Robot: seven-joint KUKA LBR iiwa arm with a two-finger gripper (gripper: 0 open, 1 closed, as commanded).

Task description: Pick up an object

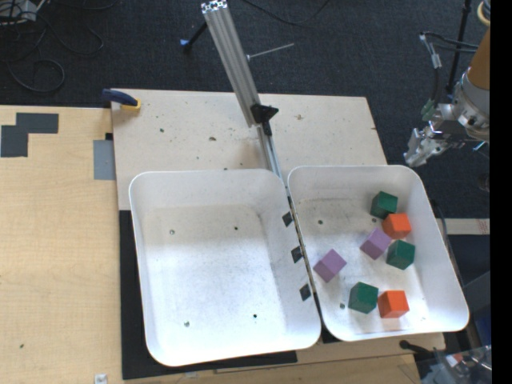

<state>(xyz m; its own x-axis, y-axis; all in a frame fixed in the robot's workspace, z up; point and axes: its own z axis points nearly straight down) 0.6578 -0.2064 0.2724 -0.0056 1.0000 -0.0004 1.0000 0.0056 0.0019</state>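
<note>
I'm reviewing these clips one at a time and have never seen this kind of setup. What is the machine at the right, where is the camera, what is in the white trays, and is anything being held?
This is one camera fixed above a bench, looking down at a slant. The machine at the right edge is a robot arm; its gripper hangs outside the bins, above the dark floor past the right bin's far corner. Nothing shows between its jaws, and it is too small to tell if they are open.

Two shallow white bins sit side by side. The right bin holds seven small blocks: three green blocks, two orange blocks and two purple blocks. The left bin shows just dark specks on its floor.

A metal rail slants up behind the bins. The job is to pick up an object; none is lifted yet.
</note>
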